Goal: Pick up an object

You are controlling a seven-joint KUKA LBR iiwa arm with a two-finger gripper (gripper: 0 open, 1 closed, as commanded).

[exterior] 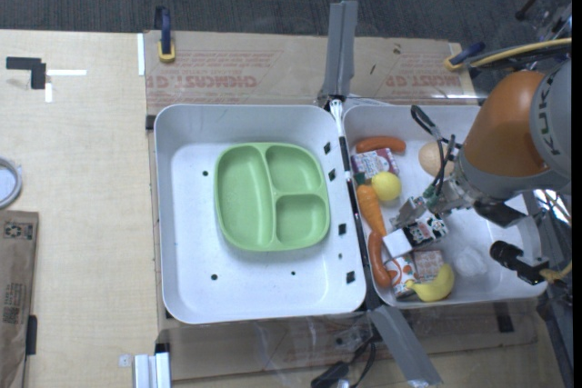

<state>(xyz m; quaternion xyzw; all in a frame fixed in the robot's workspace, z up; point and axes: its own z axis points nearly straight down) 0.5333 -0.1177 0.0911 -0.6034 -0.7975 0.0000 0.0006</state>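
Note:
My gripper (420, 218) hangs low over the middle of the right bin (473, 118), below the arm's orange band (509, 136). Around it lie toy foods: a yellow lemon (386, 186) and an orange carrot (368, 206) to its left, and a white box (397, 245) just below it. A small black-and-white item (426, 233) lies right at the gripper's tip; whether it is held is unclear. A banana (435, 283) and a printed packet (426, 263) sit at the front edge. A sausage (379, 144) and an egg (431, 158) are at the back.
The left bin (182, 223) holds a green divided plate (271, 195). A second sausage (376, 261) lies along the divider wall (350, 195) between the bins. Another snack packet (371, 164) sits beside the lemon. The arm covers the right bin's right part.

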